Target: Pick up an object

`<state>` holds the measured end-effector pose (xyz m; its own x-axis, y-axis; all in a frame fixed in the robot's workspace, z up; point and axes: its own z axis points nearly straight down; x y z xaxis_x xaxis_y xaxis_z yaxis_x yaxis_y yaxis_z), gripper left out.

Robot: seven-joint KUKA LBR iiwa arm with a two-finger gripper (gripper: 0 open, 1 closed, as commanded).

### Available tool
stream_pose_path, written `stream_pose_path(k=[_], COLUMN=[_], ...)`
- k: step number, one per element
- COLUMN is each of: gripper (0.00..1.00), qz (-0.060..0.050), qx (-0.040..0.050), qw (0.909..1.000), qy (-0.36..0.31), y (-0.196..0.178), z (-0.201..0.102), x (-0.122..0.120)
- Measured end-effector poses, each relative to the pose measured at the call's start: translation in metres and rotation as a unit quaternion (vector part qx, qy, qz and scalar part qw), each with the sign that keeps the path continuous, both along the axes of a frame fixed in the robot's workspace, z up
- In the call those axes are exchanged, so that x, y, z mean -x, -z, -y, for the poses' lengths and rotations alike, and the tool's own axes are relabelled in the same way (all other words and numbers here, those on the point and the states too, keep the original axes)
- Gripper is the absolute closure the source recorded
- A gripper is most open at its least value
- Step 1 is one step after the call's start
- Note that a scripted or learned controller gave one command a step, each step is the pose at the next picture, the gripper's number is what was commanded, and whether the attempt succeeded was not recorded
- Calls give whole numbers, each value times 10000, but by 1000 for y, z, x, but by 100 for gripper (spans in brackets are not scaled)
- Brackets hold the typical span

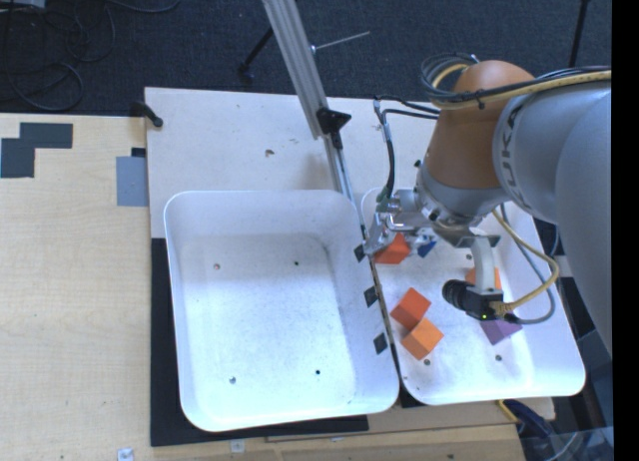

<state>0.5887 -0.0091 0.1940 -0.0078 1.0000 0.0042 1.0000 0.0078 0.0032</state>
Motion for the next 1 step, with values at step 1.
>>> stream_pose_path(k=[1], gripper=[100], qz=[-14], qx=[11], qw=[10000], qy=[7], y=[-37], z=[-65], x=[6])
